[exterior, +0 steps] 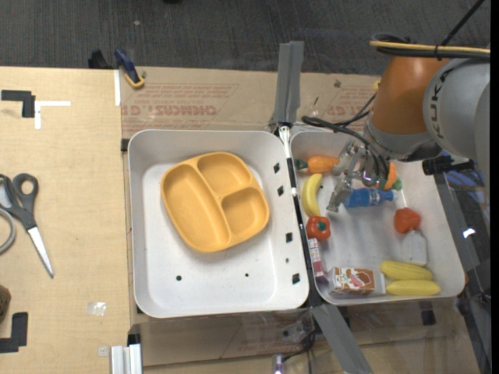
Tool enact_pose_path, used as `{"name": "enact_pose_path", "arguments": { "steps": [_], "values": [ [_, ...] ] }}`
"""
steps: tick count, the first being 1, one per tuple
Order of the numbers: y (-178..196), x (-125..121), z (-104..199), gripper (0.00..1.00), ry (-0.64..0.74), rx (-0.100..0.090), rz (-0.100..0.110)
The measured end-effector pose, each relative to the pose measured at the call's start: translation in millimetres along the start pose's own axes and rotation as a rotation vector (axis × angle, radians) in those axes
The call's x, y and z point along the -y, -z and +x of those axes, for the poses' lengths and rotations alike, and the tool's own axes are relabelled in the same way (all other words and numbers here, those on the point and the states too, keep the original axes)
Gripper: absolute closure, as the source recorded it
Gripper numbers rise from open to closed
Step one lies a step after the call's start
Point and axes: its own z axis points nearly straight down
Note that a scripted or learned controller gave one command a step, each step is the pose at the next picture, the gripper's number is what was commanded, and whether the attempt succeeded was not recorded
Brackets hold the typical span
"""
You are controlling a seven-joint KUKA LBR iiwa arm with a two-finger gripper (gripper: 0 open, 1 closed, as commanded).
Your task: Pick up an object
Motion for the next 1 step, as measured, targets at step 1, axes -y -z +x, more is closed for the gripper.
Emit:
{"name": "enact_pose_path", "arguments": {
  "steps": [1],
  "values": [
    [1.4, 51.8, 25.5, 0.0, -0.062, 0.014, -0.011]
  ]
}}
